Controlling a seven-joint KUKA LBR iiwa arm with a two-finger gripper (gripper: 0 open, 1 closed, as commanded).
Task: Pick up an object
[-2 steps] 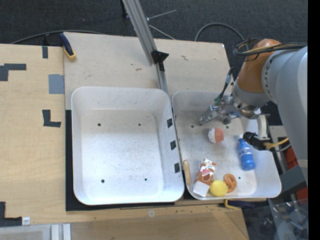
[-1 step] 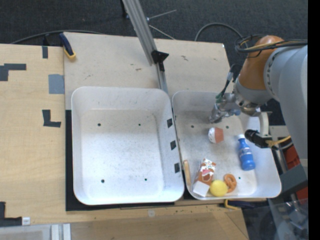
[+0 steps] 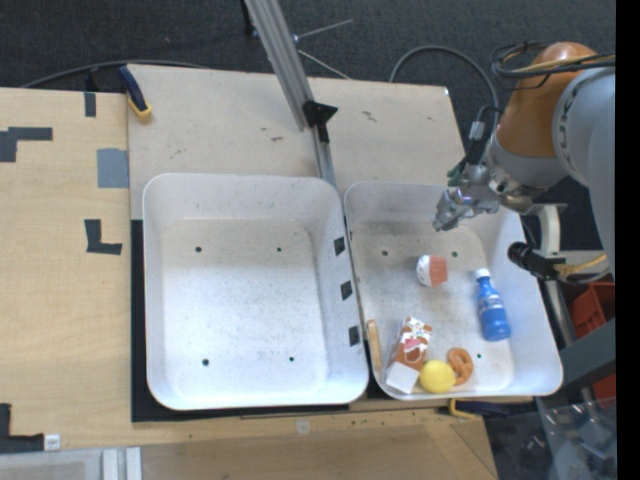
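Observation:
In the right bin [image 3: 380,218] lie several small objects: a red and white cup-like piece [image 3: 432,270] near the middle, a blue bottle [image 3: 490,308] at the right, a red and white carton [image 3: 410,348], a yellow ball [image 3: 436,376] and an orange pretzel-like ring [image 3: 461,363] at the front. My gripper [image 3: 447,218] hangs over the bin's far right part, above and behind the red and white piece. Nothing shows between its fingers.
The left bin [image 3: 240,288] stands beside the right one, with a raised divider between them. A metal pole [image 3: 285,58] slants across the back of the bench. The grey and orange arm [image 3: 545,118] occupies the upper right.

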